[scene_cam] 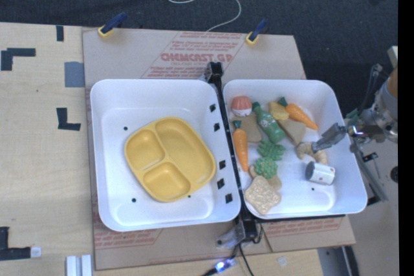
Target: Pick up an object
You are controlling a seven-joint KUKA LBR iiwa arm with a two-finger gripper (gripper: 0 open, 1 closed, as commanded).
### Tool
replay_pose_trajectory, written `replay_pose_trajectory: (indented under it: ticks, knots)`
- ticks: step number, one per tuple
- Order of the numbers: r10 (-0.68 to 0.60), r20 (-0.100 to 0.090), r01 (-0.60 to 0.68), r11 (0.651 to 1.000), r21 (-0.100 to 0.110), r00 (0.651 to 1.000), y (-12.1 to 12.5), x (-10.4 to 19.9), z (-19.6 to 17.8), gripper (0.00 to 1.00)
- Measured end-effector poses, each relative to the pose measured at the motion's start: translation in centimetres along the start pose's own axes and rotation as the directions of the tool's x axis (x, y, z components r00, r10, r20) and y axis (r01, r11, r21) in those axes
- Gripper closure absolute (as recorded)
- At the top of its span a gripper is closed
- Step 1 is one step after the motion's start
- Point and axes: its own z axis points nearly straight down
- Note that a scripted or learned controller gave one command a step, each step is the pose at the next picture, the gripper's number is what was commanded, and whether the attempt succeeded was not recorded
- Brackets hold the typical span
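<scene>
Nearest the camera, at the front edge of the right-hand shallow white bin, lay a tan, waffle-textured cracker-shaped toy. Farther back and towards the bin's right side rested a small white cylinder with a dark end, the likeliest object for the pick because it sat apart from its neighbours, with bare bin floor on its front and right. Just behind it was a beige lumpy piece, close enough to be disturbed by a careless descent. The two-finger gripper hovered over the bin's right wall, slightly behind and to the right of the white cylinder and near it, holding nothing; whether its fingers were parted could not be told from this slanted view. A good approach would, by judgement, centre the tool over the cylinder, turn the fingers to close across its curved sides rather than its ends, and descend vertically so that it did not roll away. Outward from there, the left half of the bin held a crowded group: a green toy bottle, two orange toy carrots, green leafy pieces and a red-and-white round toy. In the left-hand white bin lay a yellow three-compartment plastic plate, well apart from the gripper.
</scene>
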Motion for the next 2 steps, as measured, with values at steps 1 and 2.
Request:
replay_pose_trajectory:
  ticks: [1, 2]
  knots:
    - [-0.004, 0.003, 0.004, 1.0, -0.01, 1.0, 0.2, 0.0, -0.5, 0.0]
    - [-0.004, 0.001, 0.004, 1.0, -0.005, 1.0, 0.7, -0.3, 4.4, 0.0]
